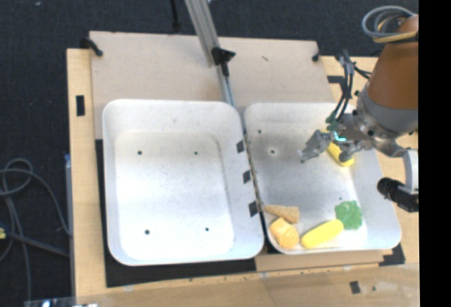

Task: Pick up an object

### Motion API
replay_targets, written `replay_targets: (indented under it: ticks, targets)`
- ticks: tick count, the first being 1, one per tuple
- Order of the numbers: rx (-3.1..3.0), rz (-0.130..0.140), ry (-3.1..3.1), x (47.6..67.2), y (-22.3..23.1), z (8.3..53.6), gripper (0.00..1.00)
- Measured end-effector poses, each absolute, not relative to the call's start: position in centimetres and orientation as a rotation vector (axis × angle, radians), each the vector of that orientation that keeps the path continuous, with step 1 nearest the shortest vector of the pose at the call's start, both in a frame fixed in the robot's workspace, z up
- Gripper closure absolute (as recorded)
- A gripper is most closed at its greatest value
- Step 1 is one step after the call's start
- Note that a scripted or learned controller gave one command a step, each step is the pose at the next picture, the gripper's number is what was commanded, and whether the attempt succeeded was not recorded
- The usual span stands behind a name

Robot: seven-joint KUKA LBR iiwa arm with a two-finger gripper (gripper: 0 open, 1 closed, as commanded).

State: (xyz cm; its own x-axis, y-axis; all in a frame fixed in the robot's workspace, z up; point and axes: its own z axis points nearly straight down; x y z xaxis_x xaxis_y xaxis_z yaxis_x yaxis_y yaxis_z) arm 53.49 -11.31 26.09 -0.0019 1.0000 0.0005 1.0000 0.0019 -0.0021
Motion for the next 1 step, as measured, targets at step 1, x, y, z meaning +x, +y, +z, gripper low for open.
replay_targets:
  ticks: [1]
  targets:
    - [-2.223,-0.002,-2.223,53.56,-11.34,26.29,0.00]
